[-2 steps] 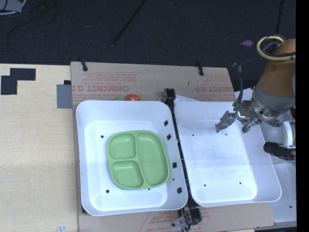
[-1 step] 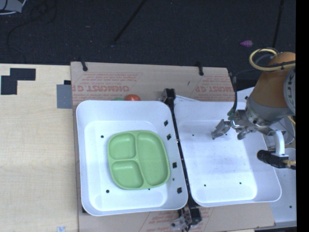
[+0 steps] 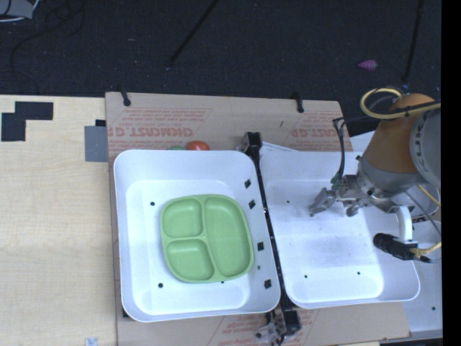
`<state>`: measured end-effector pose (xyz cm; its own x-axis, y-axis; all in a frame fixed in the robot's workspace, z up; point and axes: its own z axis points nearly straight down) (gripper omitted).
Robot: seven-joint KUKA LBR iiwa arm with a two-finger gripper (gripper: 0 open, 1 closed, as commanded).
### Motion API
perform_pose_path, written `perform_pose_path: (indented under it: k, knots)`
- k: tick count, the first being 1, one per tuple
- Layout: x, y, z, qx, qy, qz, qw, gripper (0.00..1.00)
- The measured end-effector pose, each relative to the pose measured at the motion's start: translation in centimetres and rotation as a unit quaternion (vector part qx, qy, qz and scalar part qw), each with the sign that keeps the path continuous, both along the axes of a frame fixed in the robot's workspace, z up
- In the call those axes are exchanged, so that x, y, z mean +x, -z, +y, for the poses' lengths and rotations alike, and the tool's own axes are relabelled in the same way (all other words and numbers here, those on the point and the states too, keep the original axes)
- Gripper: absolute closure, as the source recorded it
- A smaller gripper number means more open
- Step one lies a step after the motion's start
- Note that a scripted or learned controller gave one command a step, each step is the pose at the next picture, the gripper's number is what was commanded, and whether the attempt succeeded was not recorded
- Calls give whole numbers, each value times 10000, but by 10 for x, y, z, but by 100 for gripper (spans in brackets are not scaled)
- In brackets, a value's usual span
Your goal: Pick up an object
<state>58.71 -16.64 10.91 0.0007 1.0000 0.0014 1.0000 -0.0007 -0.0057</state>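
One green divided plate [image 3: 207, 237] lies in the left bin [image 3: 137, 193]; the jaws [image 3: 333, 202] hang over the right bin [image 3: 338, 272], their state unclear.

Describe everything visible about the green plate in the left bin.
The green plate is a light green, rounded-square tray that looks like matte plastic, moulded into three compartments: two smaller ones toward the left and one long one on the right. It lies flat, right side up, on the floor of the left bin, roughly centred and turned slightly askew to the bin's walls. Nothing lies in its compartments. It touches the bin floor alone; the tool is apart from it, over the right bin.
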Motion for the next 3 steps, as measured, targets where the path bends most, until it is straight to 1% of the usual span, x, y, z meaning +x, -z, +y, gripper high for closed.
perform_pose_path:
  k: [1,2,3]
  knots:
    - [0,-12,-1,-1,10,-7,10000,100]
    - [-2,-66,-10,-13,8,-40,10000,100]
    - [-1,-119,-11,-11,-8,-44,10000,100]
